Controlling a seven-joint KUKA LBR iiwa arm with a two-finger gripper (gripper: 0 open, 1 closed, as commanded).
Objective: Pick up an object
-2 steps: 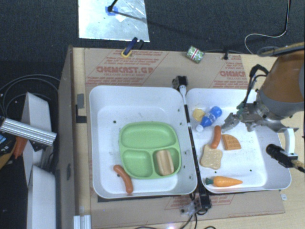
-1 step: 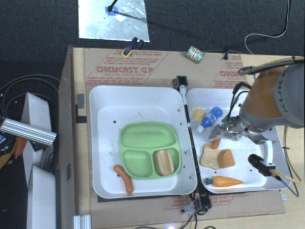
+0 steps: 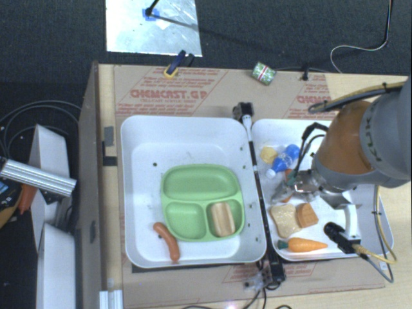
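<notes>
On the cardboard-covered bench (image 3: 193, 92), the bread slice (image 3: 284, 219) lies at the right bin's (image 3: 283, 131) six o'clock; light, soft, best pinched edgewise; the gripper's (image 3: 291, 185) jaw state cannot be told.

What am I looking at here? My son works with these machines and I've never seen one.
This is one photo, taken by a fixed camera above a bench and looking down at a slant. The big grey and orange shape on the right is a robot arm. Its pincer is down in the right bin, among the items there; I can't tell from here whether it has hold of anything.

Two shallow white bins sit side by side. The left bin holds a green tray with a bread roll in one compartment, and a sausage lying beside the tray. The right bin holds a carrot, a slice of bread, a small orange-brown piece and a blue and yellow toy.

The robot's job is simply to pick something up.
</notes>
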